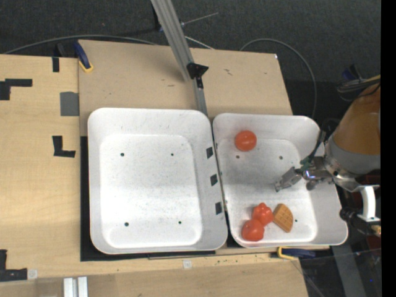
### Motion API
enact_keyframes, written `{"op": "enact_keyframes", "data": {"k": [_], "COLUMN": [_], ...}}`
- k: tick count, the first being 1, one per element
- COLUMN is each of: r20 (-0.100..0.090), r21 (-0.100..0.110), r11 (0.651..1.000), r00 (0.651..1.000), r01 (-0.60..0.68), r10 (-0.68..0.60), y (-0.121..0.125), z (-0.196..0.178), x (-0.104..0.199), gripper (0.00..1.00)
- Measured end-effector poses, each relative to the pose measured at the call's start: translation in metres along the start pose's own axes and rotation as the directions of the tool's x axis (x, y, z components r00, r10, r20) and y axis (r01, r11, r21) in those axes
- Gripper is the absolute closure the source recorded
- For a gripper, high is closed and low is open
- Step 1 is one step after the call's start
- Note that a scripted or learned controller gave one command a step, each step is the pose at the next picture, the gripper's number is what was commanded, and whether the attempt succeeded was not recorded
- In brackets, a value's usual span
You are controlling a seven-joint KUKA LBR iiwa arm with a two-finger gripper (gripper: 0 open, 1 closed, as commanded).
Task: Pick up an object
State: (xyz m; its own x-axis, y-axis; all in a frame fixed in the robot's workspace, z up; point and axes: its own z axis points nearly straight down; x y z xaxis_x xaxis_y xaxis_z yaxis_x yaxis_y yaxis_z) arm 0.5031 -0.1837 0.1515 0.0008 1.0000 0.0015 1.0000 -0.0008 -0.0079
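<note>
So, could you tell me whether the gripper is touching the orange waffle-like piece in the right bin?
Apart. The camera view shows bare white bin floor between the gripper and the orange waffle-like piece.

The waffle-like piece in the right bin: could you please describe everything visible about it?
The waffle is a small tan-orange wedge with a faintly gridded face, looking like toy plastic. It lies flat and tilted near the front of the right bin, close beside the red pepper on its left; whether they touch is unclear. The gripper is above it in the view, apart.
</note>
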Motion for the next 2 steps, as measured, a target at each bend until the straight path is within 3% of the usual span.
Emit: {"op": "enact_keyframes", "data": {"k": [1,2], "r20": [0.002,0.001], "r21": [-0.005,-0.005], "r11": [1.0,1.0], "r00": [1.0,1.0], "r01": [0.001,0.002], "r10": [-0.001,-0.002], "y": [-0.001,-0.001], "z": [0.063,0.051], "x": [-0.001,0.0], "gripper": [0.0,1.0]}}
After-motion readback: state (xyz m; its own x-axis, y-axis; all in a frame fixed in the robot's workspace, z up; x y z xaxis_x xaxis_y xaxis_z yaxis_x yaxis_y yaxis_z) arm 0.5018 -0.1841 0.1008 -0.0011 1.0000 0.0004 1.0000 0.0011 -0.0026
